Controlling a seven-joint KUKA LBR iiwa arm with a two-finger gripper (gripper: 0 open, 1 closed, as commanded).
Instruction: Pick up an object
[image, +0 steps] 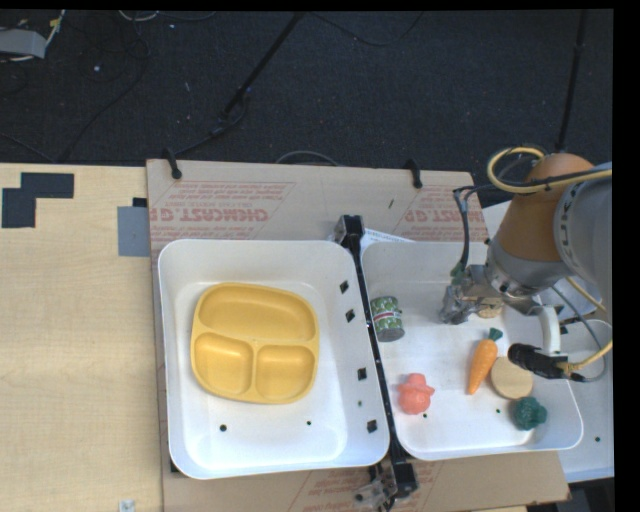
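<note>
The arm (545, 225) reached in from the right, its orange band showing above the wrist, and its pincer (462, 305) hung low over the right bin (430, 265), near that bin's upper middle. How the pincer stood I cannot tell — the wrist and cables crowded it, and nothing showed plainly in its grip.

Every loose thing in that bin lay apart from the pincer. The can (386, 318), green and grey, stood to its left, close against the divider between the bins. The carrot (482, 365) lay just below and a little right of it, leaf end up, tip pointing down. Further down and left sat the pink toy (415, 393). The tan disc (511, 381) lay down and to the right, touching or nearly touching the carrot's side, with the green toy (529, 412) just below the disc, near the bin's lower right corner.

Well to the pincer's left, across the divider, the left bin (180, 420) held the yellow tray (256, 342) — three compartments, lying flat. Both bins rested on cardboard (240, 205) spread over the desk (70, 350).
</note>
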